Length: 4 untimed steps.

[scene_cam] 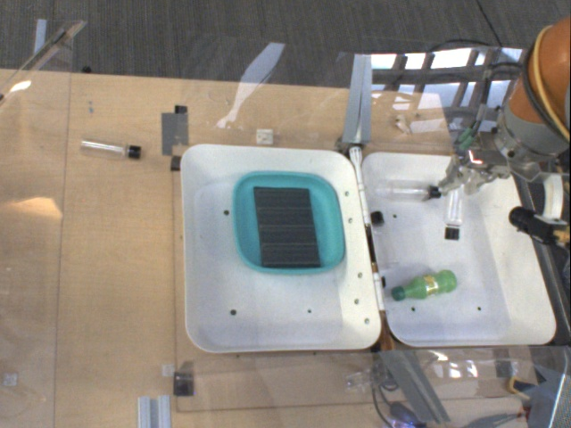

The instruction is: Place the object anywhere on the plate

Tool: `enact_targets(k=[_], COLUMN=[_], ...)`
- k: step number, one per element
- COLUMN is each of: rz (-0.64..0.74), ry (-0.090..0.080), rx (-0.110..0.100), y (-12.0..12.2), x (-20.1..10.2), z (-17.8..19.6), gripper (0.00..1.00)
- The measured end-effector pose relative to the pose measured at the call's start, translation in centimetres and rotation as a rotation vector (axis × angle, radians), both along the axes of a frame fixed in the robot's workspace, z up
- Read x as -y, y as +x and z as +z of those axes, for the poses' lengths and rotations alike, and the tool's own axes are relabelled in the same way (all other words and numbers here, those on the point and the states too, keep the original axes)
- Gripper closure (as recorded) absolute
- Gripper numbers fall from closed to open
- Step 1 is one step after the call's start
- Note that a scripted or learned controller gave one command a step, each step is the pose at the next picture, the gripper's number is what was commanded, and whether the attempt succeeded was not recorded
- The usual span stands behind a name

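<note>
A teal plate [332, 230] with a dark ridged rectangular centre lies in the left bin [214, 275]. In the right bin [500, 310], a small green bottle [425, 285] with a yellow-green band lies on its side near the front left. My gripper [470, 169] hangs over the right bin's back area, well to the right of the plate and behind the bottle. Two clear vials with black caps lie just below and left of it: one lies crosswise [406, 188], the other points toward the front [452, 214]. I cannot make out anything held.
A raised divider [366, 239] separates the two bins. A third clear vial [107, 148] rests on the bench at the far left. A small black piece [376, 218] sits by the right bin's left wall. The arm's orange band [549, 69] looms at the upper right.
</note>
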<state>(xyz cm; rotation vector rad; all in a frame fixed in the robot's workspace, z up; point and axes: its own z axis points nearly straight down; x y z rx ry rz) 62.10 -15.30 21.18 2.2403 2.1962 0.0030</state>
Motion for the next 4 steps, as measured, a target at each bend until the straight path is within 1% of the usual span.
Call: enact_targets(k=[1,2,3,4], rz=[0.173,0.388,0.629,0.628], ry=[0.001,0.001,-0.001,-0.001], rx=[0.000,0.001,0.003,0.003], y=[-1.4,-2.8,-3.0,-3.0], x=[-5.7,-11.6,-19.0,-18.9], z=[-3.5,-2.7,-1.2,-1.2], gripper=[1.00,1.00,1.00,0.00])
